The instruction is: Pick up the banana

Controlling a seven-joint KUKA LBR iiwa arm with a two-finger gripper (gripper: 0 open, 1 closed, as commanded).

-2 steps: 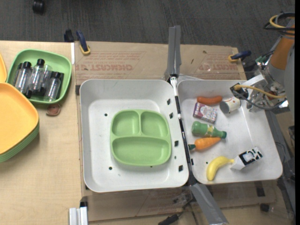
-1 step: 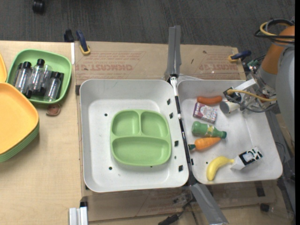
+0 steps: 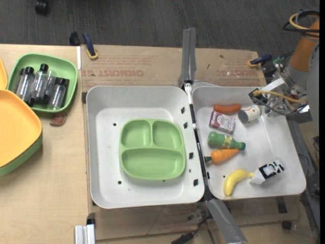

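Dark carpet runs behind a wooden bench covered partly with flattened cardboard [image 3: 152,67]. At the far left sits a stack of orange plates [image 3: 15,131], and just behind it a small green tray [image 3: 68,75] holding several dark-capped bottles [image 3: 40,85], parked well apart from the work area, probably as spare props.

Next comes the left bin [image 3: 96,136], with a green divided plate [image 3: 152,149] lying flat in its middle; judging by that, it may serve as the place where picked things are set down.

Across the divider is the right bin [image 3: 294,151], where the loose items are scattered. An orange-red sausage-shaped toy [image 3: 226,108] lies near the back, a small purple box [image 3: 222,121] just in front of it, then a green bottle [image 3: 225,142] on its side and a carrot [image 3: 224,155] touching or nearly touching it. The banana [image 3: 234,180] lies flat near the front edge, curving toward the lower left, just beside a small black-and-white carton [image 3: 269,171] and clear of the carrot. A white cup [image 3: 249,114] lies tipped over near the back.

At the right, the gripper [image 3: 269,101] hangs over the bin's back corner, near the cup and well apart from the banana. I cannot tell how it is set; nothing is visibly held in it. The pick looks not yet begun: the arm would need to travel toward the front of the bin, taking care not to catch the carton.
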